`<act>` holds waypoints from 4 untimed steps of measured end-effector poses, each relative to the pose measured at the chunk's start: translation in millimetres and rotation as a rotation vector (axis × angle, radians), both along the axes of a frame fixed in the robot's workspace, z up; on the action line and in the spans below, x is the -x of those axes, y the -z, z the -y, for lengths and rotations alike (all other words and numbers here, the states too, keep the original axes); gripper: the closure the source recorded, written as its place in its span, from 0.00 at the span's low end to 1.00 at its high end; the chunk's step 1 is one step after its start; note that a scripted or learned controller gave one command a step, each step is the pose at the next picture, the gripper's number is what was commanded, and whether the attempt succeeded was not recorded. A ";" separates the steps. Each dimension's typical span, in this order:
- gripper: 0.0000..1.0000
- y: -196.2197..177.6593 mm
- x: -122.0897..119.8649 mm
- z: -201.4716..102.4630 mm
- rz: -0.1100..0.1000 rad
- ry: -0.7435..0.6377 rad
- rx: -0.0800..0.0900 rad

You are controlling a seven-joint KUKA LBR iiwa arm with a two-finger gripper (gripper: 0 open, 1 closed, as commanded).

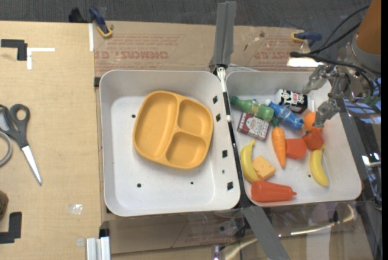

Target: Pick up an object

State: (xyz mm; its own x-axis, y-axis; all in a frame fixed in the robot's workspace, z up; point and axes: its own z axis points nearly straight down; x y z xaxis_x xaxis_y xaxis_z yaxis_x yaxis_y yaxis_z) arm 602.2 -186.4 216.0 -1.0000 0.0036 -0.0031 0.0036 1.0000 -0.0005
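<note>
The open claw (319,98) hangs empty over crowded toys near the right bin's (351,192) far-right corner; a descent risks pinching the orange (310,119) and red block (314,139) together, causing slippage.

Toy carrot (278,145), orange, lying lengthwise mid right bin (348,187), leaves up.

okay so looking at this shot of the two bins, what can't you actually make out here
- Gripper: whether it holds anything; its metal fingers overlap the toys beneath.
- Orange piece beside the red block: partly covered by a finger, so its kind is unclear.
- Small card: print too small to read.
- Arm: cut off at the right edge.
- Scissors: one handle cut off at the left edge.
</note>
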 end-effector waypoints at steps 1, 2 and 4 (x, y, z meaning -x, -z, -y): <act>0.00 113.9 -4.6 -27.7 0.017 -0.196 0.004; 0.00 123.2 25.6 -83.4 0.001 -0.179 0.000; 0.00 120.8 -7.5 -80.7 0.005 -0.340 0.001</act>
State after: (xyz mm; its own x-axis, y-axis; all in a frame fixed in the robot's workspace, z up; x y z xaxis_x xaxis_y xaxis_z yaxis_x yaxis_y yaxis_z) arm 609.7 -105.7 95.2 -0.9438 -0.3304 -0.0079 -0.3304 0.9438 -0.0020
